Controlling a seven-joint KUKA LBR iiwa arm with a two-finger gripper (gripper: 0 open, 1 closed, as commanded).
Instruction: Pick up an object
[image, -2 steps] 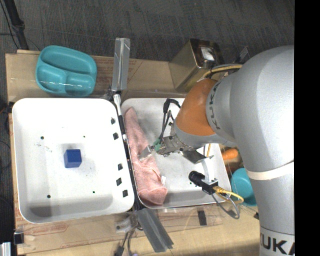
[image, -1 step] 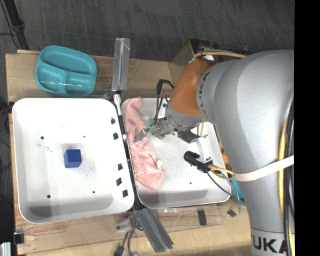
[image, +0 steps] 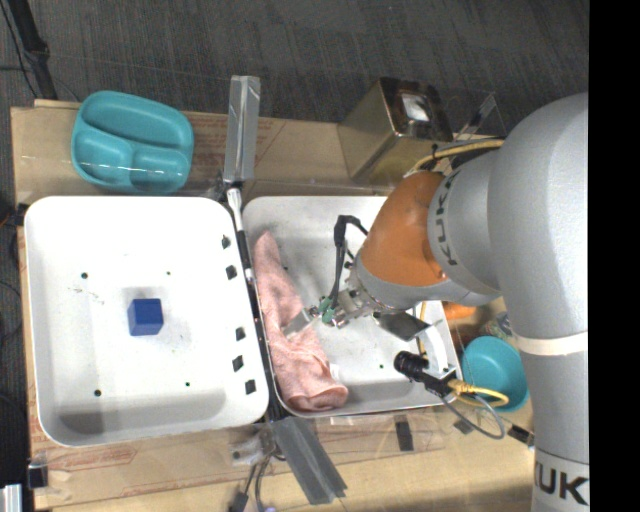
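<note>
Single fixed camera above bench, slanted downward, both bins in frame, arm entering right.

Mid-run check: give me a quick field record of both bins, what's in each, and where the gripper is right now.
left bin: one blue cube, near the middle of the floor
right bin: pink cloth, lying lengthwise along the left wall
gripper: low in the right bin, at the cloth's right edge
jaws: state cannot be told from this view
arm: reaches in from the right, covering much of the right bin
outside bins: teal tray above the left bin; teal bowl at right
</note>
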